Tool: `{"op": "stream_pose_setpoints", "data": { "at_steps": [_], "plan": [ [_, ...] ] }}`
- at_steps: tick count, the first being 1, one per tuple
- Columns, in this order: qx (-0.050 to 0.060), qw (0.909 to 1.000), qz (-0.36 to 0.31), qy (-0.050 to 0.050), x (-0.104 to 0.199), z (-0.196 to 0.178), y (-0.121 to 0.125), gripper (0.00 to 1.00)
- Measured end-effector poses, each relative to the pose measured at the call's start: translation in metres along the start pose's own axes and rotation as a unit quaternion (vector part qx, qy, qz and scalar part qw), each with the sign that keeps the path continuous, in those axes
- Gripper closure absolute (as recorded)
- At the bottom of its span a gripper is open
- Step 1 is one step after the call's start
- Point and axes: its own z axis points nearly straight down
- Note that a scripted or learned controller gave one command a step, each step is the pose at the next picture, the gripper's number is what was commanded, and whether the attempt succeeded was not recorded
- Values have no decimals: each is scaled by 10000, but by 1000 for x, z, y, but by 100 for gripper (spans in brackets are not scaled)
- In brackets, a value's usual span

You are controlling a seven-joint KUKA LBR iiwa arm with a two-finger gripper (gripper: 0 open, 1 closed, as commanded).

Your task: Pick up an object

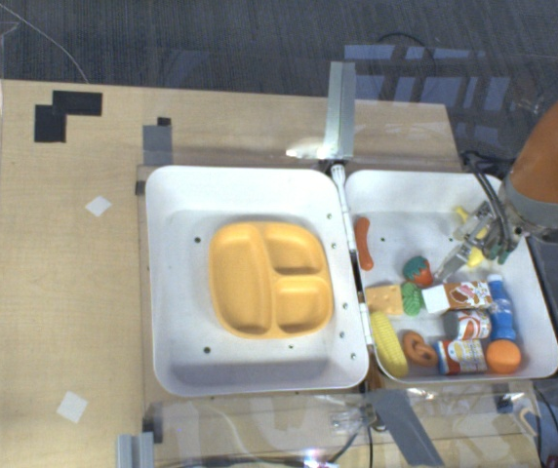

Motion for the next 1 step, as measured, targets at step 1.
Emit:
{"op": "stream_pose_setpoints", "data": {
  "at_steps": [1],
  "plan": [
    [12,9795,2016,23,34,18,15,0]
  ]
}}
